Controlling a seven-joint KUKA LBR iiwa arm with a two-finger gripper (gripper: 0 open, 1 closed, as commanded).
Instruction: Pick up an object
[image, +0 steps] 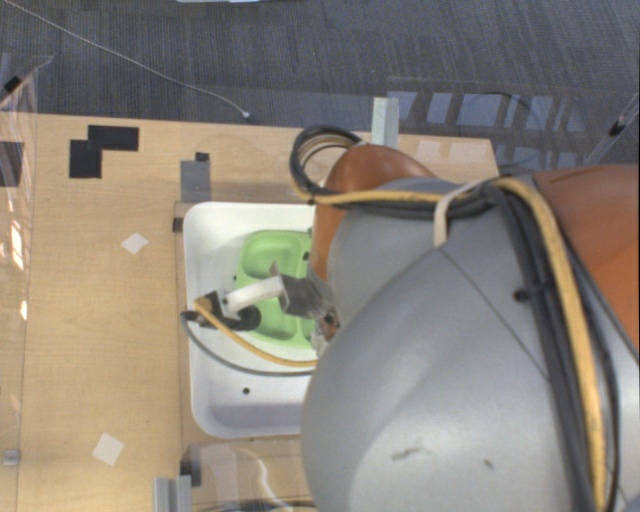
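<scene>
A light green object (270, 255) with a rounded outline lies in the white bin (225, 400), in its upper right part. My gripper (303, 295) hangs directly over the middle of this green object, reaching in from the right. The large grey arm with its orange band covers the right side of the green object and most of the bin's right half. Whether the gripper touches the green object cannot be made out.
The bin's lower left floor (235, 385) is bare white. The wooden bench (90, 330) stretches to the left, with a black L-shaped mark (100, 150) at the back and grey brackets (196, 180) at the bin's corners.
</scene>
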